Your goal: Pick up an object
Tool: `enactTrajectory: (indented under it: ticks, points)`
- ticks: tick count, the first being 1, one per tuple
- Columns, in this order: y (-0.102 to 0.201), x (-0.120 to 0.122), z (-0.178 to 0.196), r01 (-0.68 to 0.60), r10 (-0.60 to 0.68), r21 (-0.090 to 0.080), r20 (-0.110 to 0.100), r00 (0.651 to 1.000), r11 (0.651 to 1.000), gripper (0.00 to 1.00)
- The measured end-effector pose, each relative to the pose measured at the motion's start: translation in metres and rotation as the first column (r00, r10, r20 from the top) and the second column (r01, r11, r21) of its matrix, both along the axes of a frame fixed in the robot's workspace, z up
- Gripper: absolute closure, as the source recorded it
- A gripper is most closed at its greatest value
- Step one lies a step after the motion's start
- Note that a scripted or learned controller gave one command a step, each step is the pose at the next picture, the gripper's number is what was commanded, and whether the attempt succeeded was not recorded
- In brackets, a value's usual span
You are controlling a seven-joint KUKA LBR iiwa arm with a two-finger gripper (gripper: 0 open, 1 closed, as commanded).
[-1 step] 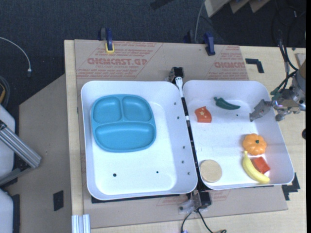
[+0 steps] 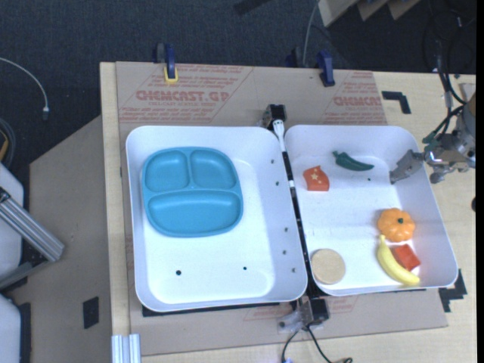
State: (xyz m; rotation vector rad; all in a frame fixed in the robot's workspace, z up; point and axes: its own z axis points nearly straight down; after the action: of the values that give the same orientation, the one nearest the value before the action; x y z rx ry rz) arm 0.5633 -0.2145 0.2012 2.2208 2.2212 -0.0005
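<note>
The pepper [image 2: 352, 161] is the toy nearest the hand [image 2: 414, 166], so I think it is the one to grab. It lies at the back of the right bin [image 2: 363, 282], with a red block [image 2: 317, 178] just beside it. A pumpkin [image 2: 396, 224], banana [image 2: 396, 264] and round cookie [image 2: 328, 266] sit nearer the front. The hand hangs over the bin's back right edge. I cannot tell how it is set. A blue plate [image 2: 193, 191] rests in the left bin [image 2: 212, 282].

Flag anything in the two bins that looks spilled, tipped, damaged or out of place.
Nothing stands out. The blue divided plate lies flat in the left bin. In the right bin, the green pepper, strawberry, orange pumpkin, banana and tan disc lie loose and intact.
</note>
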Motion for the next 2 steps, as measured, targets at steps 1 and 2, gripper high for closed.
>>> enactTrajectory:
  ticks: [1, 2]
  points:
    - [-0.006, -0.008, -0.057, 0.001, -0.001, 0.002, -0.005, 1.0, 1.0, 0.0]
    - [-0.003, -0.007, -0.109, -0.001, 0.001, 0.006, -0.003, 1.0, 1.0, 0.0]
